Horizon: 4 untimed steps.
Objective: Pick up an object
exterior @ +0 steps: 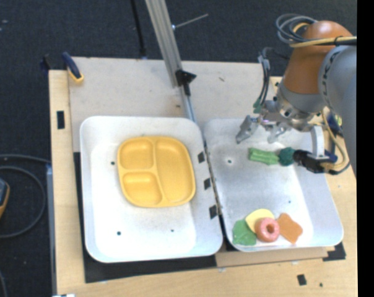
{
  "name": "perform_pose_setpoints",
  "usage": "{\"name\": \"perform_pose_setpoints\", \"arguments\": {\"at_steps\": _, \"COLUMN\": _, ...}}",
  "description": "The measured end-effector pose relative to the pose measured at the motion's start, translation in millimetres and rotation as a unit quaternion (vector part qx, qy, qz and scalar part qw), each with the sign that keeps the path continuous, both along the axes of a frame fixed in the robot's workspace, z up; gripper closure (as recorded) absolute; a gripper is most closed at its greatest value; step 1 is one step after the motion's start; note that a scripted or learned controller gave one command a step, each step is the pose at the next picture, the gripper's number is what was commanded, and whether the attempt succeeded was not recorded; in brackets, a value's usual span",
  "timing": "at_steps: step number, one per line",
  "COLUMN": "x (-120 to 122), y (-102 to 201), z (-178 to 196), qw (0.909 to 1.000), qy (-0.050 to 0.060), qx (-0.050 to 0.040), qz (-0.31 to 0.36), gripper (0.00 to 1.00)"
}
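Metal gripper (259, 133) spread open above smooth green rod-shaped toy (269, 156), glossy yellow 3-compartment plate (156, 170) apart

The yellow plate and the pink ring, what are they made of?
The yellow plate looks like smooth moulded plastic: one even colour, rounded edges, three pressed-in compartments, a dull sheen. The pink ring is probably toy plastic or soft foam; it is small and blurry, so I cannot say which.

cam: single, fixed overhead | slanted down | mid-range | covers both bins (88, 166), arm from right
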<state>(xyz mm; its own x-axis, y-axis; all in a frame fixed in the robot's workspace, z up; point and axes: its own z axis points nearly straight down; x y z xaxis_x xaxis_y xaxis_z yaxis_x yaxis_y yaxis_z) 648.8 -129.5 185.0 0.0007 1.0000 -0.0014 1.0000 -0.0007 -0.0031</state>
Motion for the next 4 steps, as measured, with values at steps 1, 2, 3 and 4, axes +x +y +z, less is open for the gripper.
{"name": "perform_pose_setpoints", "arguments": {"at_steps": 1, "x": -4, "y": 2, "z": -63, "qw": 1.0000, "qy": 0.001, "qx": 0.0004, "qz": -0.001, "gripper": 0.00}}
{"name": "perform_pose_setpoints", "arguments": {"at_steps": 2, "x": -2, "y": 0, "z": -47, "qw": 1.0000, "qy": -0.004, "qx": -0.0004, "qz": -0.002, "gripper": 1.00}}
{"name": "perform_pose_setpoints", "arguments": {"at_steps": 3, "x": 2, "y": 4, "z": 17, "qw": 1.0000, "qy": -0.005, "qx": -0.0003, "qz": 0.002, "gripper": 1.00}}
{"name": "perform_pose_setpoints", "arguments": {"at_steps": 4, "x": 2, "y": 2, "z": 38, "qw": 1.0000, "qy": -0.003, "qx": 0.0002, "qz": 0.002, "gripper": 1.00}}
